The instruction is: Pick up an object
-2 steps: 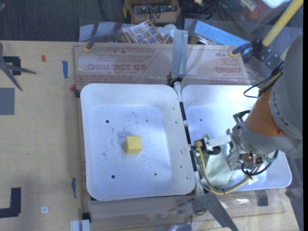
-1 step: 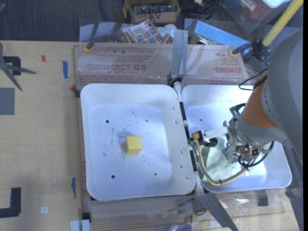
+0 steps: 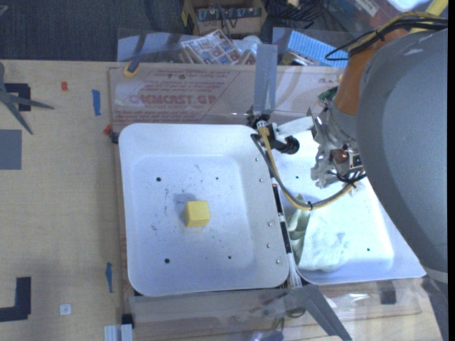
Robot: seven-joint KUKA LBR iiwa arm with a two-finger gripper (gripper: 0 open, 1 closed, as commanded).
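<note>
Looming closest to my lens, the grey arm is filling the right side, its orange band showing just above the wrist. Taking the left bin as my landmark, I am seeing the arm hanging to the right of it, over the right bin. The gripper is hovering beyond the left bin's right rim, above the near-left part of the right bin's floor. I am viewing it from above and behind the wrist hardware, so I cannot tell how it stands, and I am seeing nothing caught in it.

A yellow block is sitting on the left bin's floor, roughly at its middle, well apart from the gripper. A yellow-and-black cable is running along the left bin's right rim, curving from the rim's far end toward the wrist. Just right of the left bin's near-right corner, a crumpled white cloth is lying in the right bin. Behind the left bin's far rim, a clear panel with red lettering is lying flat on the bench.
</note>
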